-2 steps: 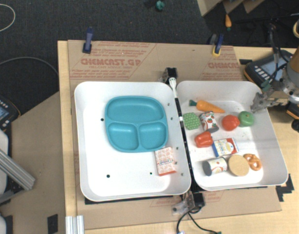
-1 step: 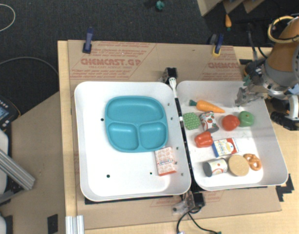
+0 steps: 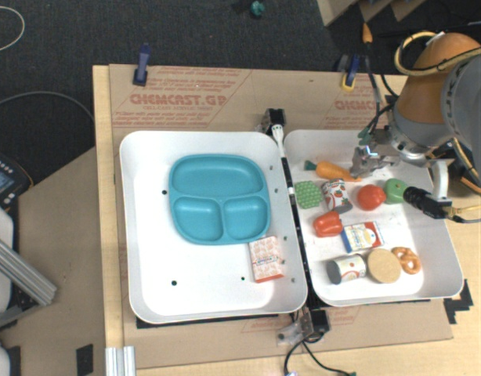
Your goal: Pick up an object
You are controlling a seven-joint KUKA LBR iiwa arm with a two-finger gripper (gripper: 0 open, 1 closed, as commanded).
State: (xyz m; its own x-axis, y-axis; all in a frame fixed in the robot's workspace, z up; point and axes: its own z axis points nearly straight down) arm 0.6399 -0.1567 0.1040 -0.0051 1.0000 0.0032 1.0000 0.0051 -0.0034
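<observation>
My gripper (image 3: pixel 367 158) hangs over the back of the right bin (image 3: pixel 438 282), just right of an orange carrot (image 3: pixel 331 169) and above a red tomato (image 3: pixel 371 197). I see nothing held in it. Below it in the same bin lie a green knobbly piece (image 3: pixel 308 194), a small printed can (image 3: pixel 335 193), a green round piece (image 3: pixel 395 189), a red pepper (image 3: pixel 328 225), a red and white carton (image 3: pixel 359 236), a pretzel (image 3: pixel 407 259), a round tan biscuit (image 3: pixel 384 266) and a small tipped can (image 3: pixel 346 269).
The left bin (image 3: pixel 142 233) holds a teal divided plate (image 3: pixel 219 197) and a small pink packet (image 3: pixel 265 258) near its front right corner. The bins' shared rims (image 3: pixel 291 210) run between them. Blue clamps (image 3: pixel 141 64) sit at the board's back edge.
</observation>
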